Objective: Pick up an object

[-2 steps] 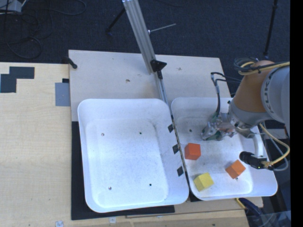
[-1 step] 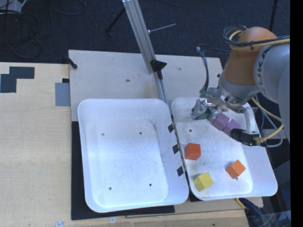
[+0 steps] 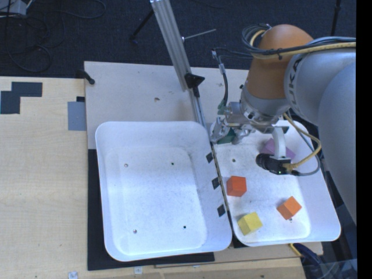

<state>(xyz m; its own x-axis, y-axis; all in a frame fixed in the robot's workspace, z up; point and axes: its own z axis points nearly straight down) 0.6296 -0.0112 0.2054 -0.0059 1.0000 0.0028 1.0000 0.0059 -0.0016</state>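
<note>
My gripper (image 3: 228, 130) is low over the far left corner of the right bin (image 3: 317, 228), close to the divider between the bins. A small green thing (image 3: 237, 134) shows right at the gripper's tip; whether it is held I cannot tell. Behind the wrist a pink object (image 3: 273, 149) lies partly hidden by the arm and a black cable. A red-orange cube (image 3: 236, 186) sits in the bin's left middle. An orange cube (image 3: 289, 207) and a yellow cube (image 3: 250, 223) lie near the front.
The left bin (image 3: 116, 225) lies beside the right one, its bare white floor showing. A slanted aluminium bar (image 3: 174, 45) rises behind the bins, near the gripper. The bulky grey arm (image 3: 325, 92) covers the right bin's far right part.
</note>
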